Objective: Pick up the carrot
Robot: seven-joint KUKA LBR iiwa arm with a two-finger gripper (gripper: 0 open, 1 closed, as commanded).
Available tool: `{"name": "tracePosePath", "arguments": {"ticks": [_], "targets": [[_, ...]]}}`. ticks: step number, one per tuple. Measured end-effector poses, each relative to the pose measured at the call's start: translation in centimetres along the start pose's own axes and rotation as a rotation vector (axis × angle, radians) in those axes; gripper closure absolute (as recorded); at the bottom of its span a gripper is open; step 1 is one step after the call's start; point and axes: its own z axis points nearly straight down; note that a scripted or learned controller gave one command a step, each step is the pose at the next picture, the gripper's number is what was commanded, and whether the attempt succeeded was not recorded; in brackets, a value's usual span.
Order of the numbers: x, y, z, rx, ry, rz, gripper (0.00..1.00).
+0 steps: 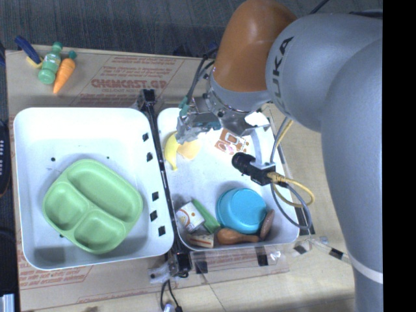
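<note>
Camera view, from above: the carrot (64, 74) lies on the cardboard-covered tabletop (123, 77), outside and beyond the far left corner of the left bin (26, 119), just beside a green toy bottle (49, 67). Well apart from the carrot, the gripper (189, 127) hangs low over the right bin (214, 164), close above a banana (171, 151). Whether the jaws are spread or pressed together I cannot tell. That placing suggests a reach aimed at the wrong spot.

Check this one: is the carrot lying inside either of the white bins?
No. The carrot lies on the cardboard outside the left bin, beyond its far-left corner, while the gripper is over the right bin.
</note>
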Motion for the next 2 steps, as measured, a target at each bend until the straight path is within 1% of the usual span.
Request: {"name": "tracePosePath", "arguments": {"ticks": [1,2], "targets": [[0.1,0.1,-1.0,0.004,0.001,-0.009,1.0],[0.7,-3.1,1.8,0.004,0.006,0.247,1.0]]}}
